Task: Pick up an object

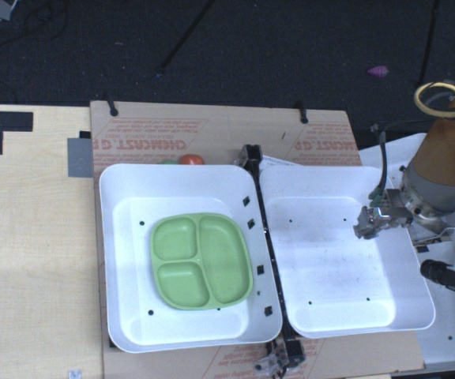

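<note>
Left bin (121,212): plate (201,260), claw (367,226) apart.

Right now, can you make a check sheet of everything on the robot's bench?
Surface: cardboard sheet under two white bins, the left bin and the right bin.
Job's things: green divided plate lying flat in the left bin.
Clutter: small orange-red thing behind the left bin's back rim.
Grippers: pincer over the right bin's right side, nothing seen in it.
Cables: black cable by the arm; more on the dark floor.
Surroundings: pale wooden table to the left.
</note>
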You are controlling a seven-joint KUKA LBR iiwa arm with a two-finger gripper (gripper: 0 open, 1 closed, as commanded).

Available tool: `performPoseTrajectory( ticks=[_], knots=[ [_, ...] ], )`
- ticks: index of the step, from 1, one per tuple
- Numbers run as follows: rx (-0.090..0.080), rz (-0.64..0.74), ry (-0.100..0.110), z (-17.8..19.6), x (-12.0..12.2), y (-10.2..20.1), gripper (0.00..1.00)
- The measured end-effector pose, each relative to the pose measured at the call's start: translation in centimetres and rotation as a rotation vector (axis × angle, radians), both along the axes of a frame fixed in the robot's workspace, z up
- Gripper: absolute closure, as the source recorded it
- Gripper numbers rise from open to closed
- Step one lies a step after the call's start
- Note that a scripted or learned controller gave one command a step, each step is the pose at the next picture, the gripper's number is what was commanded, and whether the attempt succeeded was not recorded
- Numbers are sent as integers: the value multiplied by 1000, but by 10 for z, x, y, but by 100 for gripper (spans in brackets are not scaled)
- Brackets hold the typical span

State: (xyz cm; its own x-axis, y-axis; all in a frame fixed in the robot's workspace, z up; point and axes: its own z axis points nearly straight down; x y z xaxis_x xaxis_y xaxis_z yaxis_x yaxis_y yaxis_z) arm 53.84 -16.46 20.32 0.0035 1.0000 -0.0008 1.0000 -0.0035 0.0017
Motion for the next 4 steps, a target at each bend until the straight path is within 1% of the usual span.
performPoseTrajectory(
  ticks=[1,2,3,4],
  knots=[
    [0,4,-1,45,-5,1,100],
    [3,7,5,37,6,49,100],
    [3,7,6,38,6,92,100],
    [4,9,6,36,11,155,100]
  ],
)
